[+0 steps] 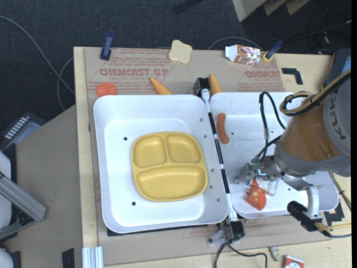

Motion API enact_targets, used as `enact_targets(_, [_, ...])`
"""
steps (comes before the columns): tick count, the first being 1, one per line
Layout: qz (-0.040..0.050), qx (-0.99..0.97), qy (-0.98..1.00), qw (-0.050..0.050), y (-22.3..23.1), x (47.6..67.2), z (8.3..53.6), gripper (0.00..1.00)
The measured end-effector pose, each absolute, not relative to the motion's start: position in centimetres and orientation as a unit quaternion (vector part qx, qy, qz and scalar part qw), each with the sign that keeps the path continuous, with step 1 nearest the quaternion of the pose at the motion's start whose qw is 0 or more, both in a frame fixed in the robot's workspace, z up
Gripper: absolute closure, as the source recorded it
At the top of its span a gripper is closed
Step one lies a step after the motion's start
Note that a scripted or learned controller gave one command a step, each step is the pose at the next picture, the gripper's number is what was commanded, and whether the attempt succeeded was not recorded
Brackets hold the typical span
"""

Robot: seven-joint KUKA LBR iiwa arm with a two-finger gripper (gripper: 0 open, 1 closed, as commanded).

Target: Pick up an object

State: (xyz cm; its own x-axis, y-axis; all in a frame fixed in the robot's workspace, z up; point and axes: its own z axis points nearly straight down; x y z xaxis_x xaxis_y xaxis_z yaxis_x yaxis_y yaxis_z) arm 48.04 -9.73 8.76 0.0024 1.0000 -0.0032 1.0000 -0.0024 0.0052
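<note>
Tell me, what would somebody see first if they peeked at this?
Probably the big yellow divided plate lying in the middle of the left white bin. Next, the grey and orange robot arm reaching over the right bin, its end effector low above a red and orange toy. A toy hot dog lies near that bin's left wall.

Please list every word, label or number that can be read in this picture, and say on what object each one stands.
"CHEMCAST G.P": red print on the brown board behind the left bin.
"CHEMCAST": the same red print, fainter, on the board behind the right bin.
"KU": letters on the arm, cut off.
Print on the small white packet: too blurred to read.
</note>
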Motion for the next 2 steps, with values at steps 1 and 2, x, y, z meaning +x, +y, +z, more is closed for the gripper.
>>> enact_targets(1, [0.0007,0.708,0.706,0.004,-9.60,48.07,8.78,0.00])
enact_targets(2, [0.0014,0.708,0.707,0.004,-9.69,48.08,8.75,0.00])
